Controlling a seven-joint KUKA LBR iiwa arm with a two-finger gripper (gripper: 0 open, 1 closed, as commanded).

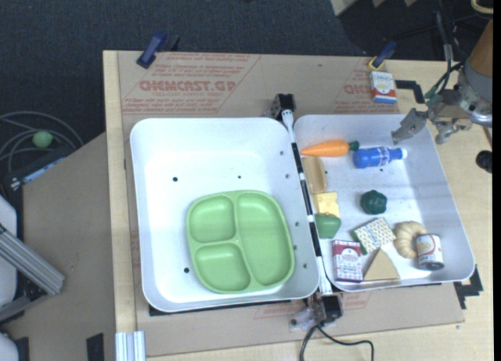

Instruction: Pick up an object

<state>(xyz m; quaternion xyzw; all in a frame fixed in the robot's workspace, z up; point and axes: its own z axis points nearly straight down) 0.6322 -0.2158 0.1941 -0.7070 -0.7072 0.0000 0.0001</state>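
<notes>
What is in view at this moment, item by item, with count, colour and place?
Bins: 2, white, side by side on the bench.
Divided plate: 1, light green, left bin.
Carrot: 1, orange, right bin, far left.
Bottle: 1, blue, right of the carrot.
Wooden block: 1, tan, along the right bin's left wall.
Round object: 1, dark green, mid right bin.
Can: 1, red and white, near right corner.
Small box: 1, red, near edge of right bin.
Clamps: 2, blue, far edge of board.
Gripper: 1, grey, above the right bin's far right corner.
</notes>
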